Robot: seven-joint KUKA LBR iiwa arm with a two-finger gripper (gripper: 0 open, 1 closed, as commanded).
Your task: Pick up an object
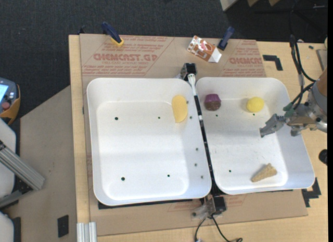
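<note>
Camera view | tool (270,128) over right bin (299,157) | grip state: cannot tell | yellow ball (255,104) nearby

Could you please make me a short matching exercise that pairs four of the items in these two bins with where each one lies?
Things:
1. yellow ball
2. purple object
3. tan wedge
4. pale yellow oval piece

Places:
A. left bin, against its right wall
B. right bin, near front edge
C. right bin, far left corner
D. right bin, far side, nearest the claw

Pairs: 1-D, 2-C, 3-B, 4-A
</note>
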